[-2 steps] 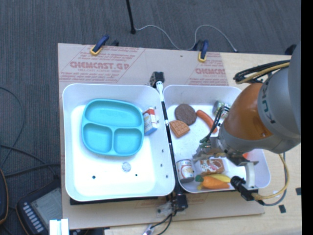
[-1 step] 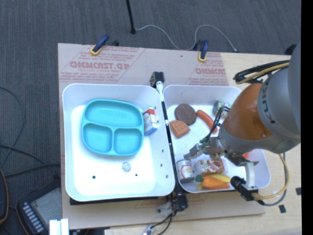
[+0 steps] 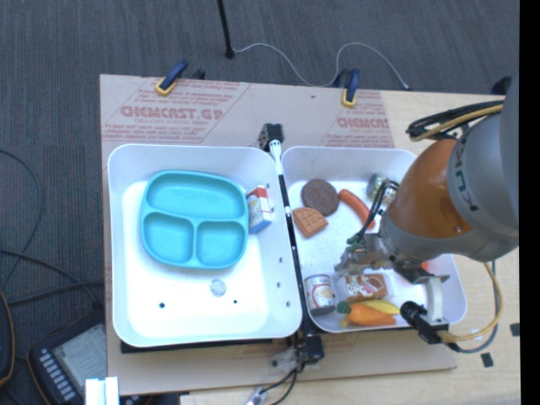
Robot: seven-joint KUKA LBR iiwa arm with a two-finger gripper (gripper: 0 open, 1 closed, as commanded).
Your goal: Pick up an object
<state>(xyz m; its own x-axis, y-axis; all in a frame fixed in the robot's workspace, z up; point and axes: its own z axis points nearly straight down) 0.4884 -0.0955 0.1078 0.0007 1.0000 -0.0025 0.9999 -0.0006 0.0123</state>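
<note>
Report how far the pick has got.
Done: the arm has reached into the right bin, with the claw low over the toy food near the carrot and the can. In hand: nothing visibly between the fingers. Left: grasp an object and lift it. The blue divided plate lies in the left bin.

Toy foods [image 3: 364,287] lie scattered in right bin [image 3: 337,160].

The bins [image 3: 126,226] are white. The tray [image 3: 194,219] is light blue. The cookie [image 3: 320,195] is dark brown, the waffle [image 3: 309,222] tan with a grid pattern. The carrot [image 3: 371,314] is orange, as is the sausage [image 3: 354,203]. The arm [image 3: 460,197] is grey with an orange band. The board [image 3: 169,112] is tan with red lettering.
</note>
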